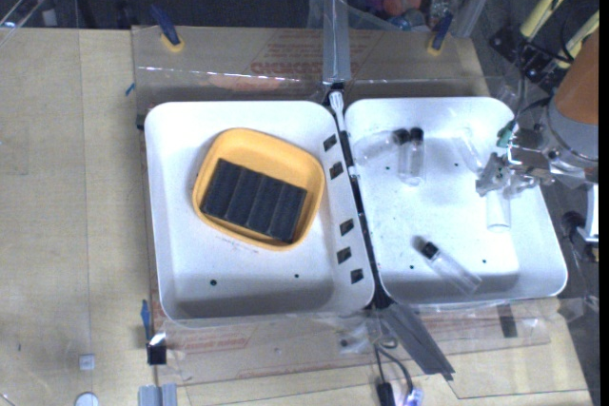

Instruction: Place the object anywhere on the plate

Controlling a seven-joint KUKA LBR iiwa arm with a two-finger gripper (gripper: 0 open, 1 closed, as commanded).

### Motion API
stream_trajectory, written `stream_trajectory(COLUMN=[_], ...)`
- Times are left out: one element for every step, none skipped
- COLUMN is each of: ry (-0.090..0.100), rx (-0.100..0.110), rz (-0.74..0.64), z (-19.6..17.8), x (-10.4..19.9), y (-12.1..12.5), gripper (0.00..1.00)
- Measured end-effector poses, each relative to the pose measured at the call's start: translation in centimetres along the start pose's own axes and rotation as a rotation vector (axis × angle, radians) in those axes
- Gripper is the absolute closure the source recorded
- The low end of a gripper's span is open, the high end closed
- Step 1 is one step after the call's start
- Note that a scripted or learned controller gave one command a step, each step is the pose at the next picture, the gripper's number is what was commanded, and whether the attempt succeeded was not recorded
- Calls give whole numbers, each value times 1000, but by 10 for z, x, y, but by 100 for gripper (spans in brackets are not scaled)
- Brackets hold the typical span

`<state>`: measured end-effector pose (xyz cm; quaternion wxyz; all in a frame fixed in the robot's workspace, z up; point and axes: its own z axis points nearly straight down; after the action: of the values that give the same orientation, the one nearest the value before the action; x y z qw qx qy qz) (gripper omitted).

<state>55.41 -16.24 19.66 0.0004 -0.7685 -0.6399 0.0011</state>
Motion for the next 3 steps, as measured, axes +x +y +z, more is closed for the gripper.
stream_trajectory(ry=[2,2,1], rx=[3,3,-2], rz=[-120,-259,-387], z=[13,13,13], x=[72,146,200], y=[-30,-50,-49], gripper=[100,100,100])
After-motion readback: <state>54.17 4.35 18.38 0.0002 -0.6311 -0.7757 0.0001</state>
